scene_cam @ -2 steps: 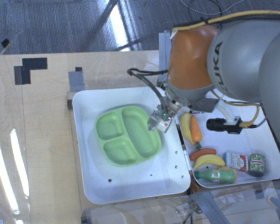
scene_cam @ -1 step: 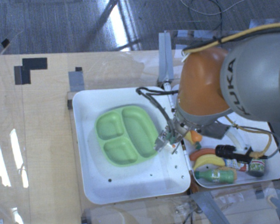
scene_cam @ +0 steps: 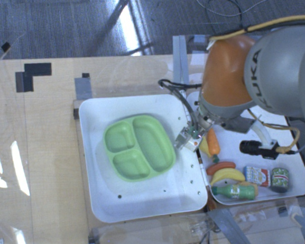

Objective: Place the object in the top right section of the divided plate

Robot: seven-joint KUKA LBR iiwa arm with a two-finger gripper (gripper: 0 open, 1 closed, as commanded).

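My orange-banded wrist (scene_cam: pixel 228 72) fills the upper right of the frame. Below it my gripper (scene_cam: pixel 188 138) hangs at the green divided plate's (scene_cam: pixel 139 146) right edge; I cannot tell its fingers' state. A carrot (scene_cam: pixel 212 143) lies just right, in the right bin (scene_cam: pixel 301 183).

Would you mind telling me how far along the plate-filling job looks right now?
Nothing looks placed: no food lies on the green divided plate. The gripper sits at the left bin's right edge, between the plate and the carrot. What it grips is unclear. Placing in the top right section remains.
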